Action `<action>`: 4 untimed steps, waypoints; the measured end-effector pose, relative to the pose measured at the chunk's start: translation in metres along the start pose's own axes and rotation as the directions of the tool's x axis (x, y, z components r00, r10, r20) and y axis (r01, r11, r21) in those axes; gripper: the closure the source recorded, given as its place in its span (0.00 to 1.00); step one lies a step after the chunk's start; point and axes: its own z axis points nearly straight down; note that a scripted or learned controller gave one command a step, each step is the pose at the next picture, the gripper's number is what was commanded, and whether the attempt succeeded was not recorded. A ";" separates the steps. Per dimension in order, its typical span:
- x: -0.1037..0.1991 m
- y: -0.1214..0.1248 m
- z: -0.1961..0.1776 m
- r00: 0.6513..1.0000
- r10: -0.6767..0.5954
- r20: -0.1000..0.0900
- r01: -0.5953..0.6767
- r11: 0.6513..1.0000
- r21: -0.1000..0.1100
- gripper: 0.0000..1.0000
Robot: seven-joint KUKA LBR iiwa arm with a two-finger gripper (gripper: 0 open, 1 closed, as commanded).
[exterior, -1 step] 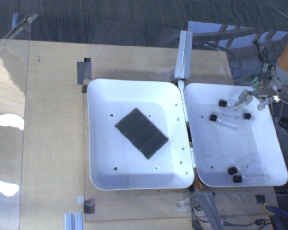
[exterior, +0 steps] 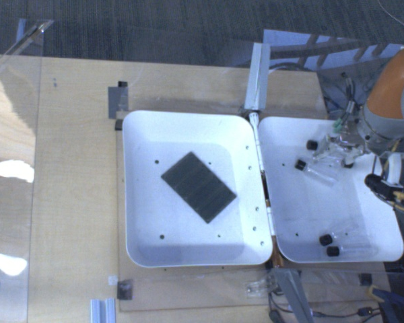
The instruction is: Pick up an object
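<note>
The gripper (exterior: 338, 148) is hovering in the right bin (exterior: 283, 244); I cannot tell how it is set. A clear piece with a black cap (exterior: 316, 169) is lying just below-left: descending squarely over it should help

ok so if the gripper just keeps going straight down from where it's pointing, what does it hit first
Probably the clear plastic piece lying on the right bin floor, just below the gripper. Depth is hard to judge from this slanted view, so it could land on bare bin floor beside it.
</note>
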 end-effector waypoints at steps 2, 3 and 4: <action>0.052 -0.001 0.007 0.998 -0.053 0.019 0.053 0.998 -0.046 0.00; 0.066 -0.016 0.007 0.995 -0.096 0.020 0.097 0.994 -0.048 0.00; 0.068 -0.013 -0.003 0.995 -0.098 0.020 0.099 0.994 -0.054 1.00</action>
